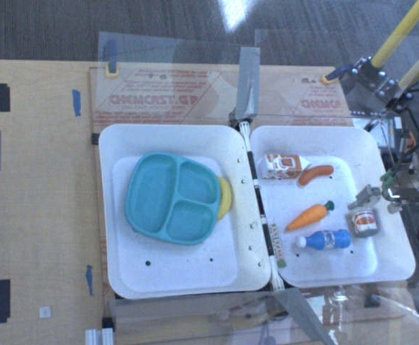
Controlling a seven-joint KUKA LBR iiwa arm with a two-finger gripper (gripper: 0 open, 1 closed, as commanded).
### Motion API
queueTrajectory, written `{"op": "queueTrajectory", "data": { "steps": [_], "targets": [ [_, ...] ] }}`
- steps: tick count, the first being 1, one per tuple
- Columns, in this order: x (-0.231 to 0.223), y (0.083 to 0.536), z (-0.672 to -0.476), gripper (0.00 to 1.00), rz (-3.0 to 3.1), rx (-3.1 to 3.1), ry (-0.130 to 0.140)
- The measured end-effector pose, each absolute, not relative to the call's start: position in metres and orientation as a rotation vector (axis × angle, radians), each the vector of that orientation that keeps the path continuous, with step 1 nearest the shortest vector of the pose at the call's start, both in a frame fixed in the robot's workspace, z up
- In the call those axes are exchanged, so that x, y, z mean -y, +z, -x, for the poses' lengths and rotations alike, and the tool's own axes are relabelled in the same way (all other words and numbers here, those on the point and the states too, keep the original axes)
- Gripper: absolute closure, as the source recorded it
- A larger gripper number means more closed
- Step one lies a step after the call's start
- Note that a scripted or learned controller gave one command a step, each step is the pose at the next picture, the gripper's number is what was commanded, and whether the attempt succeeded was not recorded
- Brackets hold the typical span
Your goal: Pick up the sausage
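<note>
The sausage [315, 174], reddish-orange and slightly curved, lies in the upper part of the right bin [389, 264], just right of a small brown-and-white carton [282, 165]. My gripper [373, 195] comes in at the bin's right rim, above a small can [365, 223]. It is well to the right of the sausage and a little lower in the view, with bare bin floor between them. Nothing shows in its grasp.
An orange carrot [310, 216] and a blue bottle [326, 240] lie in the right bin below the sausage. The left bin [123, 264] holds a teal divided plate [173, 198] with a yellow banana [226, 197] tucked at its right edge.
</note>
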State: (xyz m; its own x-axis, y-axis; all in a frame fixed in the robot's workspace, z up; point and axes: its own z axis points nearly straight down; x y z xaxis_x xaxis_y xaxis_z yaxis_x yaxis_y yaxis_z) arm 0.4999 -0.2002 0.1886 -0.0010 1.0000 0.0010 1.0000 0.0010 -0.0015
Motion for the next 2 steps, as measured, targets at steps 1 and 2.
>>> {"op": "queueTrajectory", "data": {
  "steps": [1,2],
  "targets": [
    [0.178,0.09,-0.565,0.0,2.112,2.331,-0.002],
    [0.176,0.087,-0.635,0.0,2.12,2.325,-0.002]
  ]
}}
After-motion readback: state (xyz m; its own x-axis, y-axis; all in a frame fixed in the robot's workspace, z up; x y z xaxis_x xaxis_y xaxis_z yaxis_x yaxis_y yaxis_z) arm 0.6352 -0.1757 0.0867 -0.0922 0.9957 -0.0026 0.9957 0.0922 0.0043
